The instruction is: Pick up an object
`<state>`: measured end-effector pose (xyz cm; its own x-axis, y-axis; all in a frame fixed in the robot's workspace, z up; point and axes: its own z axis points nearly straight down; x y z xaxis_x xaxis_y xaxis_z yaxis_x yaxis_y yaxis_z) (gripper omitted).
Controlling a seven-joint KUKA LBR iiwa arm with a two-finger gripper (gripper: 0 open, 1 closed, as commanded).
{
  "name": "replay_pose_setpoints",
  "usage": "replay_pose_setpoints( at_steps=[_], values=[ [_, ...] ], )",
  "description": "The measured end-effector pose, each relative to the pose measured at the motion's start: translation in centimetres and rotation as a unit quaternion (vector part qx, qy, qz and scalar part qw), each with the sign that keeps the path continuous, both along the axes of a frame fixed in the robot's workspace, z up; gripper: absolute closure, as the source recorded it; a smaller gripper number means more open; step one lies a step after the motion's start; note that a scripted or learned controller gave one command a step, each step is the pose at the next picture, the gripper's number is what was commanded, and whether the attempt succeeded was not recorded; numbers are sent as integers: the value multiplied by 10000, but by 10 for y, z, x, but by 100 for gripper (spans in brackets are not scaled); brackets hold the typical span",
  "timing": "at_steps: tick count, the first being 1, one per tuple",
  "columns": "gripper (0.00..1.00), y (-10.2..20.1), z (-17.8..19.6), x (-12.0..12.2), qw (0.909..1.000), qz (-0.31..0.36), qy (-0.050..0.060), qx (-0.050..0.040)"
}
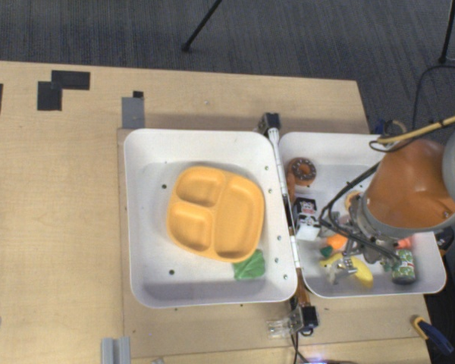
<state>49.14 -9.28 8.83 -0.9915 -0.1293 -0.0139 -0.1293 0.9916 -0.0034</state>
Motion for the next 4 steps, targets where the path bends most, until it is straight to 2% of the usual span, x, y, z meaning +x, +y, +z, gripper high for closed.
replay_pose_setpoints(
  at_steps=[1, 2, 3, 4],
  values=[
    [0, 4, 0, 3, 9999, 127, 19, -39],
    [0, 2, 0, 8, 9991, 425, 51, -38],
    [0, 2, 0, 6, 9929, 1187, -7, -28],
    [0, -10, -1, 9, 9910, 1341, 20, 3]
  ],
)
